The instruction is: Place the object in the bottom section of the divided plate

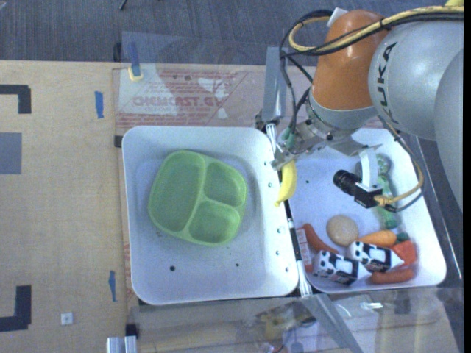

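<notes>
At the upper right of the frame, black letters "KUKA" run along the grey arm, partly cut off; red print on the clear sheet is too faint to read.

Glossy green plastic divided plate

Divided plate, light green; both bins, white; banana, yellow; arm, grey with an orange band and yellow cable; round object, tan; carrot, orange; two toy cows, black-and-white patched; counter, pale wood with blue tape strips and black corner marks.
</notes>
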You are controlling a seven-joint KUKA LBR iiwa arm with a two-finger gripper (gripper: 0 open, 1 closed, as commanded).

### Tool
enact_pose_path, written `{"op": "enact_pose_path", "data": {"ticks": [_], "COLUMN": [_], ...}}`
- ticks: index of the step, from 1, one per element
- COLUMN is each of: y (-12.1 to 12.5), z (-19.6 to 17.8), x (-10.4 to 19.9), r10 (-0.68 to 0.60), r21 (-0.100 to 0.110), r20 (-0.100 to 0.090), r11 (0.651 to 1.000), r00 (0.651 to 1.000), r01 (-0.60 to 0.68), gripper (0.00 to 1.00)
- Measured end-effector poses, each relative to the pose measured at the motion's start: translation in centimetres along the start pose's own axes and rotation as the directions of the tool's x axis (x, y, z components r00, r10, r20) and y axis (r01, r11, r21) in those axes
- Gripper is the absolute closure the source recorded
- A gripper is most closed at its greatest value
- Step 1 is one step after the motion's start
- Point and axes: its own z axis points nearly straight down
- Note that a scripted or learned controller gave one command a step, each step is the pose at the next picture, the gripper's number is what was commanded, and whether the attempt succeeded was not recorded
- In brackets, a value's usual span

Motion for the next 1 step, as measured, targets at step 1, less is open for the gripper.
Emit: {"op": "enact_pose_path", "data": {"ticks": [1], "y": [5.53], "z": [0.11], "x": [7.12], "r10": [-0.219], "r21": [-0.004], "r20": [0.003], "r11": [0.976], "r00": [0.976], "r01": [0.219], "gripper": [1.00]}}
